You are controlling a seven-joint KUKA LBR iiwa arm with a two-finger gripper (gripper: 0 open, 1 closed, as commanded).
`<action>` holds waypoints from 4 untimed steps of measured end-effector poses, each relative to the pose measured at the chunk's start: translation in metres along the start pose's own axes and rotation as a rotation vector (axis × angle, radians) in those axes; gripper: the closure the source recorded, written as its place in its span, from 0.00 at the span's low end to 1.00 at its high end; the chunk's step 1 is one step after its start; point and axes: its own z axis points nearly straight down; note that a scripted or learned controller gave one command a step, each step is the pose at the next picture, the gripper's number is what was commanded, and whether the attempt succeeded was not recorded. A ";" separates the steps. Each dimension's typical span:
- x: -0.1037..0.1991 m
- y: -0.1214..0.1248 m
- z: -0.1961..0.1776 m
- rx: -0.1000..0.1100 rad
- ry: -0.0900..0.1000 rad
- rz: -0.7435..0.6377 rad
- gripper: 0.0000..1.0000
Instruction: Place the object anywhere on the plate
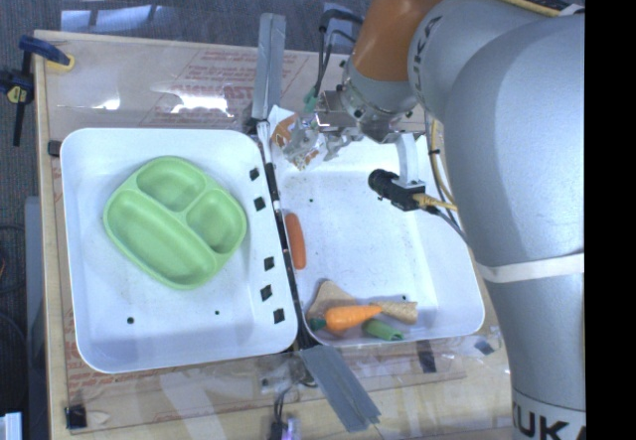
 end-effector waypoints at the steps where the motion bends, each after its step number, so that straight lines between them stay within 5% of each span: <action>1: 0.044 -0.065 0.001 -0.007 -0.002 -0.119 1.00; 2: 0.043 -0.065 0.001 -0.008 -0.002 -0.119 0.00; 3: 0.044 -0.065 0.001 -0.008 -0.002 -0.119 0.00; 4: 0.055 -0.062 -0.013 -0.007 0.017 -0.134 1.00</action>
